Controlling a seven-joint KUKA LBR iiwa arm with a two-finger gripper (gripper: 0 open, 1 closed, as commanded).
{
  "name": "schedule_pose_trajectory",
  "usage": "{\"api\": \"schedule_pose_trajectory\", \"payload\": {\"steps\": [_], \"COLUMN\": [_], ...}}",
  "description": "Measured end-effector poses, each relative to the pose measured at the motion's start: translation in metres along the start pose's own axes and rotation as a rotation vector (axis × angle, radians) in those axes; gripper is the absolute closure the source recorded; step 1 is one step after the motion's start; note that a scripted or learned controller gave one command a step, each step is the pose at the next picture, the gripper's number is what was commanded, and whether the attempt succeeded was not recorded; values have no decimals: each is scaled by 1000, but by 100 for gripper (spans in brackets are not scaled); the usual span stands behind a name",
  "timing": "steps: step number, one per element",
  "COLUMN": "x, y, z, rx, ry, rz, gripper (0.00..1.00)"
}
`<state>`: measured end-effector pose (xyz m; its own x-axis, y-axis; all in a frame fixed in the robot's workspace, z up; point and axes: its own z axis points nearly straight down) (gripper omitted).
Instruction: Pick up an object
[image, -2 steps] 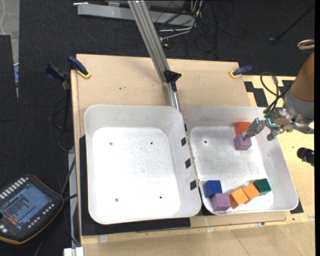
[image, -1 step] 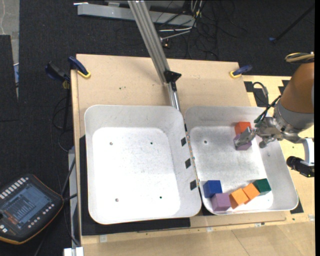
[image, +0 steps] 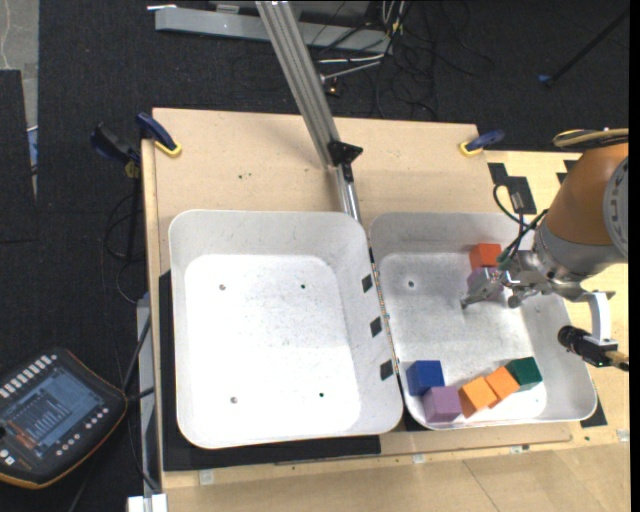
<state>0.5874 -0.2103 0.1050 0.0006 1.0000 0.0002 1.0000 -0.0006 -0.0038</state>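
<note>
1. Gripper (image: 487, 290) low in right bin (image: 440, 240), just beside orange block (image: 486, 255); grip state: cannot tell.
2. Nothing lifted yet.
3. Four more blocks (image: 470, 388) near front wall.

Both bins (image: 270, 235) were white with dark speckles. In the lower right sat a blue cube (image: 425, 376), purple cube (image: 443, 403), orange cube (image: 479, 391) and green cube (image: 524, 374); another orange block (image: 485, 255) higher up. Bench (image: 250, 160) was tan.
</note>
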Motion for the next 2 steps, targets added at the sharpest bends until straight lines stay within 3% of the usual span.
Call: {"api": "schedule_pose_trajectory", "payload": {"steps": [1,2], "x": [0,0], "y": [0,1], "z": [10,-1], "rx": [-2,-5], "ry": [-1,-1], "rz": [-1,-1], "gripper": [0,100]}}
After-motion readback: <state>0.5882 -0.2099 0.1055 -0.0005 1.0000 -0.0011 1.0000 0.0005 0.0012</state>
